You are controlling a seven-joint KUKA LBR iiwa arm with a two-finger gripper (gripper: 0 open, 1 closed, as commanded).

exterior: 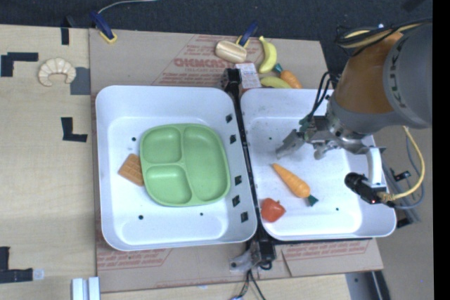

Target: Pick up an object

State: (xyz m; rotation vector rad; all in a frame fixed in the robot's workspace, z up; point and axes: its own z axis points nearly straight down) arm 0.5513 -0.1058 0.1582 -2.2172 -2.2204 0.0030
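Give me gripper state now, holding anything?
Gripper: above the right bin, just up from the carrot; nothing visible between its fingers, open or shut cannot be told.

Two bins sat side by side on the bench: the left bin (112, 172) held a divided plate (185, 164) with a cracker (131, 169) tucked at its left edge. In the right bin (351, 225) a carrot (292, 180) lay near the middle, a tomato (273, 209) near the front-left corner, and the gripper (299, 139) hung just behind the carrot. Behind the bins lay a bread roll (230, 50), a banana (268, 56) to its right, and a croissant (57, 71) far to the left.
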